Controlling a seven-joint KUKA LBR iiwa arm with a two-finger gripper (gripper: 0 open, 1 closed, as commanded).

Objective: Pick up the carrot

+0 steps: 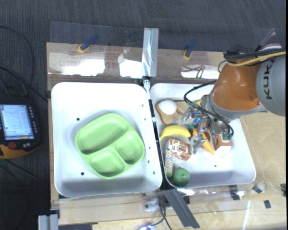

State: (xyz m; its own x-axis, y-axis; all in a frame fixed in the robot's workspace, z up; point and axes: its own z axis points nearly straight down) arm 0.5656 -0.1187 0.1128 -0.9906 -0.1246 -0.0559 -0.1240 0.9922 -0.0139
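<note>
Orange carrot (208, 145) lies tapered in the right bin (240, 171), beneath the gripper (204, 128).
Banana (175, 131) and egg (168, 108) share it; the left bin (67, 176) holds a green divided plate (110, 144). Whether the pincer is open or closed, I cannot tell.

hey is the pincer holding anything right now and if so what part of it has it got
It cannot be told. The pincer sits low in the right bin, right at the carrot, but clutter and the arm's wrist hide whether the carrot is actually between its fingers.

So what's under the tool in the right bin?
Under the tool an orange piece, likely the carrot, pokes out toward the right bin's front. A banana lies beside it. The wrist covers the carrot's upper end and whatever lies behind it.
</note>
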